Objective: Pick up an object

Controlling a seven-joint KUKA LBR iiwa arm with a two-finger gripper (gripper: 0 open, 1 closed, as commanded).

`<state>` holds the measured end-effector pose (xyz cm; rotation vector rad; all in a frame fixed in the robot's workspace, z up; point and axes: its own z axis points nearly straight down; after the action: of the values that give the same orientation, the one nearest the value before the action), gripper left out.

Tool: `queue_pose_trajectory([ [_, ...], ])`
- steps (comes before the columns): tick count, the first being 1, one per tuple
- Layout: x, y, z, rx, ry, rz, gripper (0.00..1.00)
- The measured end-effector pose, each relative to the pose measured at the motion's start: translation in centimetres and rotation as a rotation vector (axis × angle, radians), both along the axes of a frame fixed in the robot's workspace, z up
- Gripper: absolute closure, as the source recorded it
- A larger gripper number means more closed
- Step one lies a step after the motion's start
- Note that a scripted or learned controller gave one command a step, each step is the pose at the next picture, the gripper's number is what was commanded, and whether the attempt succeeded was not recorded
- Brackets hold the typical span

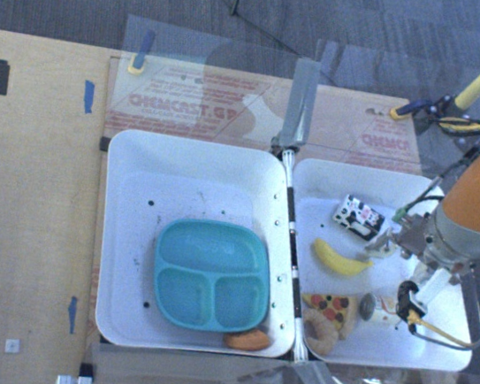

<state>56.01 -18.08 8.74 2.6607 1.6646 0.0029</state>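
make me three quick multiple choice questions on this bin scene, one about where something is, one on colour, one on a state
1. Where does the banana lie?
A. in the left bin
B. in the right bin
C. on the bench outside the bins

2. What colour is the divided tray?
A. red
B. teal
C. black

3. How does the divided tray sit?
A. flat, open side up
B. flipped upside down
C. standing on edge

Answers:
1 B, the banana lies in the right bin, near the gripper.
2 B, the divided tray in the left bin is teal.
3 A, its three compartments face up.
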Motion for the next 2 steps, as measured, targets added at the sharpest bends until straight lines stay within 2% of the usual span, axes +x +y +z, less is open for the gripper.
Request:
queue_pose_trajectory([
  [1,3.4,3.9,0.0,-0.001,-0.003,0.030,0.00],
  [2,-1.1,0.6,0.0,0.001,-0.002,-0.055,0.00],
])
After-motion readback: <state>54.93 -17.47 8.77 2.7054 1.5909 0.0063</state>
